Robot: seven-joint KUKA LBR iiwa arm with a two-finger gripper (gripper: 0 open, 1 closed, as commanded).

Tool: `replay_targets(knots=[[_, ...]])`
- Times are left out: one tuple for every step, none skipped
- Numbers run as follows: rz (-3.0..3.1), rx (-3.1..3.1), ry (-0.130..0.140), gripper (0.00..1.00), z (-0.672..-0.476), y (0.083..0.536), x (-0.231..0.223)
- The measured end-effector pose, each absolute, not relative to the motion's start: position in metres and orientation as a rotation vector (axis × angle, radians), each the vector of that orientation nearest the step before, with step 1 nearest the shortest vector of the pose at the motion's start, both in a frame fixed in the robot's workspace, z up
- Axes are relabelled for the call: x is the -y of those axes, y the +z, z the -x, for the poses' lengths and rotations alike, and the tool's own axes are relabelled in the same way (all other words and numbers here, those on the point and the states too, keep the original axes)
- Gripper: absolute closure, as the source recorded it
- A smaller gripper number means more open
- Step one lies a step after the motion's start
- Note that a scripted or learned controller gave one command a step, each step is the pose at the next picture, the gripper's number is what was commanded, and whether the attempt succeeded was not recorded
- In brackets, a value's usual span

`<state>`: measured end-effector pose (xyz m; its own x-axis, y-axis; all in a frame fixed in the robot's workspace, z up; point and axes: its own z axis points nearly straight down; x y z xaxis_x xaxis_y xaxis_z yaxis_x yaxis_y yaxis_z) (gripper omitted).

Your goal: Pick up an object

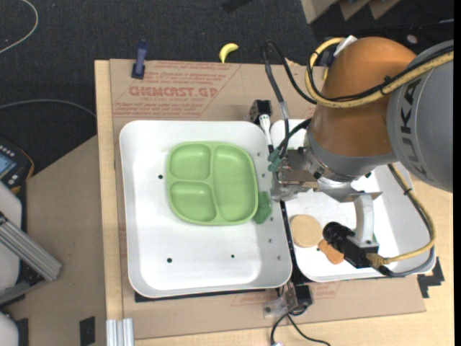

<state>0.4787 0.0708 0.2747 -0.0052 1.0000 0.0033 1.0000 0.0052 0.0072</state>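
The gripper (287,177) is hanging right over the seam where the two bins are meeting, and that is what is worrying me: coming down from here, it is risking a landing on the raised rims rather than on anything it can lift, or catching the right edge of the green divided plate (213,183) and shoving it across the left bin (144,251). The bulky wrist is hiding the tool's working end from where I am standing, so I cannot tell whether it is released or clenched, and I am seeing nothing plainly held in it. Just on its near side a small dark green piece (263,209) is lying against the plate's near right corner, close to the bin wall, where a grasp is looking awkward and likely to slip. Going out to the right, a tan disc (306,230) is lying flat in the right bin (400,225), with a little orange piece (330,251) just beside it on the near side; the disc is sitting so flat that a pinch could be skating off it
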Motion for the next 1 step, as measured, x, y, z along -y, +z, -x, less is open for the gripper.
replay_targets(knots=[[-2.210,-2.217,0.027,1.00,-0.4809,0.4242,-0.0727]])
